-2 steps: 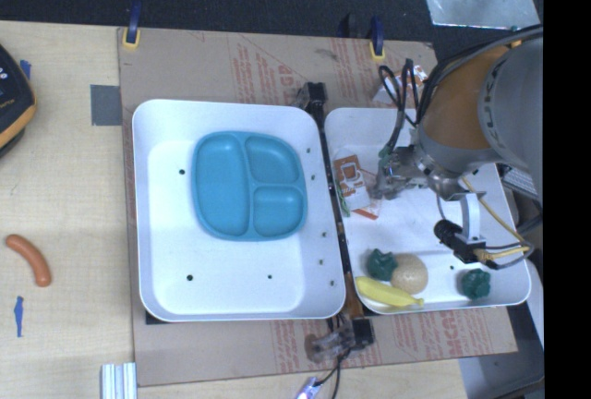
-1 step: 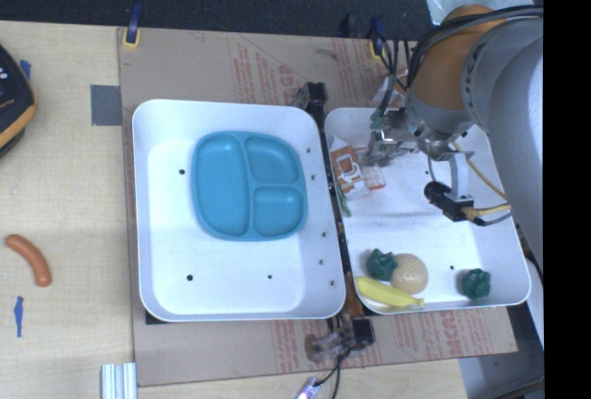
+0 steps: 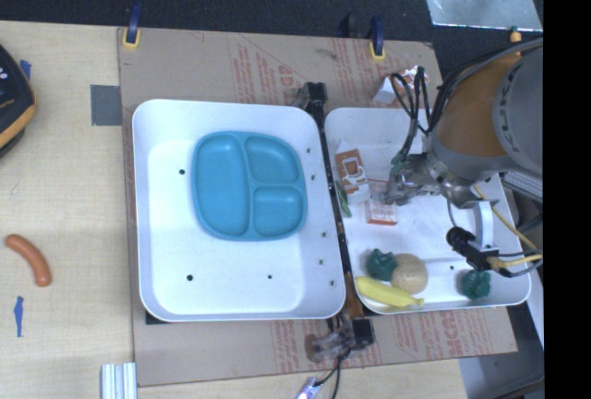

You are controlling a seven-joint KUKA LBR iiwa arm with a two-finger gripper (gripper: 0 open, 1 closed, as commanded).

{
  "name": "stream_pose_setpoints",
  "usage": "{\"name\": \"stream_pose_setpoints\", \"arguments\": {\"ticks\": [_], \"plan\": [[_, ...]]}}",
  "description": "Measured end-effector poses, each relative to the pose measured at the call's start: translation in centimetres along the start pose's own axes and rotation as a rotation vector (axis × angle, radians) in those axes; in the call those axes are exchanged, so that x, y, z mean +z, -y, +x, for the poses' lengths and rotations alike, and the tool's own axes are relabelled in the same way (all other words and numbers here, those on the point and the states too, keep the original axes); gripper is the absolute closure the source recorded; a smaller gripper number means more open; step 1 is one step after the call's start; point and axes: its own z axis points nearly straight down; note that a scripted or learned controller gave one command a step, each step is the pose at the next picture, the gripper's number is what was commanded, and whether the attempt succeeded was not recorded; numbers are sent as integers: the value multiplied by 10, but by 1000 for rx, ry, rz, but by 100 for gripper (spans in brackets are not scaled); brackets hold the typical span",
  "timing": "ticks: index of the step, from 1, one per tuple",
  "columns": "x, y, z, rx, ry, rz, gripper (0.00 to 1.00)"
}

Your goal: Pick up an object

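— From the overhead camera, where does your gripper point(image 3: 399, 187) sit?

— Low in the right bin point(image 3: 362, 125), just beside a small red-and-white packet point(image 3: 381, 214) lying flat below and slightly left of it. You can't tell how the jaws stand; the wrist hides them.

— And the other things?

— A banana point(image 3: 388, 294), long axis running left to right, a potato point(image 3: 409, 275) and a green piece point(image 3: 380, 261) cluster near the front wall, well apart. The packet looks nearest.

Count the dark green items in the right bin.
2: one green item beside the potato above the banana; another near the bin's right corner. The arm may hide more.
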Motion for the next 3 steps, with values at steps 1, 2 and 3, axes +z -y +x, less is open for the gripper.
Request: {"name": "stream_pose_setpoints", "arguments": {"ticks": [1, 2, 3], "plan": [[-10, 0, -1, -2, 1, 1, 100], [-10, 0, -1, -3, 1, 1, 0], [-20, 0, -2, -5, 2, 2, 100]]}}
